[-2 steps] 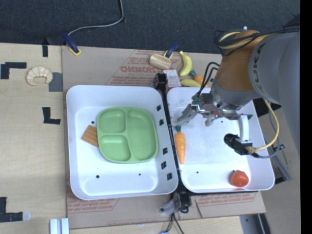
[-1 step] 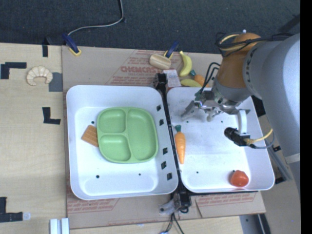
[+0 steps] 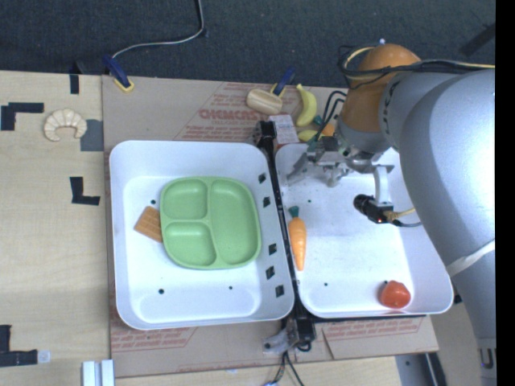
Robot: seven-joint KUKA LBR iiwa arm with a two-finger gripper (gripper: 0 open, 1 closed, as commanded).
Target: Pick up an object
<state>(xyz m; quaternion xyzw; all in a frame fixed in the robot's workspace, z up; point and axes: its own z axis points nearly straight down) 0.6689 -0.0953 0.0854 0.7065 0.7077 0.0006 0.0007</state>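
An orange toy carrot [image 3: 297,242] lies along the left wall of the right bin [image 3: 354,296]. A red tomato-like object [image 3: 395,294] sits in that bin's front right corner. My gripper [image 3: 319,166] hangs over the back left part of the right bin, some way behind the carrot, with nothing visibly held. The left bin [image 3: 129,183] holds a green divided plate [image 3: 211,221], and a brown cracker-like piece [image 3: 149,223] peeks out from under the plate's left edge.
Behind the bins on the cardboard lie a bread roll [image 3: 264,100], a yellow banana [image 3: 306,105] and a small box [image 3: 282,127]. A croissant [image 3: 64,124] rests on the bench at far left. The grey arm [image 3: 451,135] covers the right bin's back right.
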